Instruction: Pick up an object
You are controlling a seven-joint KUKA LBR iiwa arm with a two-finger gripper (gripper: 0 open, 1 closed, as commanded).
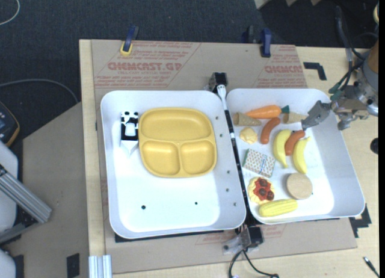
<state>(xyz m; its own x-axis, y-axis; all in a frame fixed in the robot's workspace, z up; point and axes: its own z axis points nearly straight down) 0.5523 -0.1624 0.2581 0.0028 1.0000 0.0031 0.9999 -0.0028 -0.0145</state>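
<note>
**Toy food waited in the right bin while the gripper hung at its far right edge**

Toy food filled the right bin (343,168), and we took any piece of it as the thing to be picked. Largest on the bench was the left bin (120,210), which bore a yellow divided plate (178,141) toward its far edge and a small black-and-white block (129,127) by its left wall. In the right bin we saw, going down in size, two bananas (301,155) side by side near the middle, a carrot (264,112) at the far edge, a corn cob (277,208) at the near edge, a round bun (298,186) just beside the corn, a checked cracker (259,162), and a small pizza slice (261,189).

The gripper (328,114) hung over the far right corner of the right bin, with nothing that we could see in its grasp; we could not tell how wide it stood. We judged the step to be the approach, with no object yet chosen or touched. The next move, in our view, called for travelling left over the bananas or carrot, then descending squarely onto one piece, since the crowded items could easily be nudged aside.
</note>
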